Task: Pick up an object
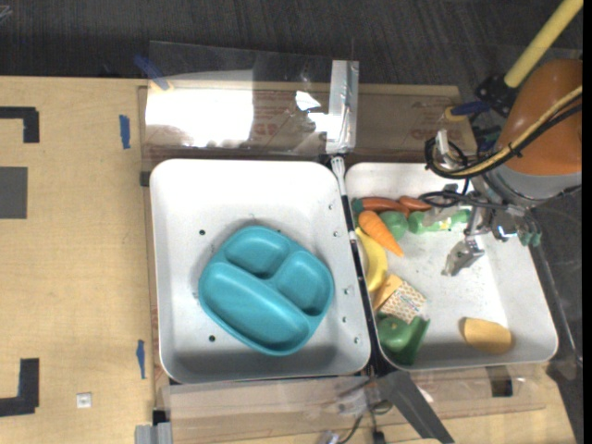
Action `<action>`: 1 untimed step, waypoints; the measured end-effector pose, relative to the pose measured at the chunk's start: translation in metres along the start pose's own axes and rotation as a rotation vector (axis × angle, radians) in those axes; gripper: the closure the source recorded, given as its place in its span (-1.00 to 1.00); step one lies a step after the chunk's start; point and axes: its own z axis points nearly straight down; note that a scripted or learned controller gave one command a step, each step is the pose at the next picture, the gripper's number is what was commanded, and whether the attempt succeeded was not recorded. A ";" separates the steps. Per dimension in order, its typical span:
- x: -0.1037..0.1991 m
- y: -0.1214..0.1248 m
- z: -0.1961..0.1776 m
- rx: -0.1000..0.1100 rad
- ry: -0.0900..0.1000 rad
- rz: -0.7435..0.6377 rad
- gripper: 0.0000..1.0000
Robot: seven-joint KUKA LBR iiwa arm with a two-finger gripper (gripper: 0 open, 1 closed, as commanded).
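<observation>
My gripper hangs over the middle of the right bin, above bare white floor with no object touching it. To its left lie an orange carrot, a yellow banana and a tan cracker-like piece. A green pepper sits at the bin's front left. Green and orange toy foods lie along the back wall. A tan roll rests at the front right, below and to the right of the gripper.
The left bin holds a teal divided plate. A clear plastic sheet lies behind the bins. The arm with its orange band and cables reaches in from the upper right.
</observation>
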 end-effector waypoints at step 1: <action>-0.007 -0.027 0.047 0.000 -0.001 -0.150 -1.00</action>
